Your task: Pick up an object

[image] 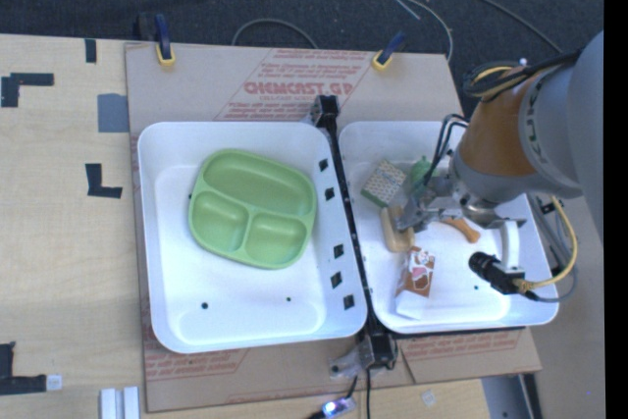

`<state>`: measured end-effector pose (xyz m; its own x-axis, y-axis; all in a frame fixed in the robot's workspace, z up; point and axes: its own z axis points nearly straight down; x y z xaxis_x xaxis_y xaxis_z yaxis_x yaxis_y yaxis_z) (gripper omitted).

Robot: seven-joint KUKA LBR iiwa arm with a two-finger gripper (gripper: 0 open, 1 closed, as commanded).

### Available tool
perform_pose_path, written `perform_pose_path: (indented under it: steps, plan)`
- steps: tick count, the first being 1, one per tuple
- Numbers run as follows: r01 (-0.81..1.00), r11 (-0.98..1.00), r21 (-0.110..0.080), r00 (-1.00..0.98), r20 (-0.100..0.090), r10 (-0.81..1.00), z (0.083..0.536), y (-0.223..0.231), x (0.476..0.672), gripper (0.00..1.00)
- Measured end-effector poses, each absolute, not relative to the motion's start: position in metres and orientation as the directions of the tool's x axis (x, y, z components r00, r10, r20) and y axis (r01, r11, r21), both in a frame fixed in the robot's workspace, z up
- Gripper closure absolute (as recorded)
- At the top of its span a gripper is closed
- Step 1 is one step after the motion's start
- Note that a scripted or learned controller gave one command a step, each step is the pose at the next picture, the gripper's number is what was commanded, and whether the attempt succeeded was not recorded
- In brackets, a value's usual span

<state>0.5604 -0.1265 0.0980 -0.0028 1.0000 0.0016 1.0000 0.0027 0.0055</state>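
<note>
My gripper [416, 214] is down inside the right bin [535, 309], near its middle. It sits over a tan wooden piece [395, 235] that lies just to its left. A pale checkered block [384, 180] rests above that, toward the bin's far left. A red and white packet [418, 275] lies near the front of the bin. An orange piece [461, 229] pokes out to the right of the gripper, and a bit of green [422, 174] shows behind it. The arm's wrist hides much of the bin's right half.
The left bin [162, 240] holds a green divided plate [252, 208]. A black divider [339, 211] with clips separates the two bins. Cables run from the wrist to a black plug [494, 272] above the right bin's front right corner.
</note>
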Motion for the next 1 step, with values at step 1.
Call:
perform_pose_path:
  steps: [1]
  plan:
    - [1.000,0.002,0.002,-0.002,0.000,1.000,0.1409,-0.1214,0.5636,1.00]
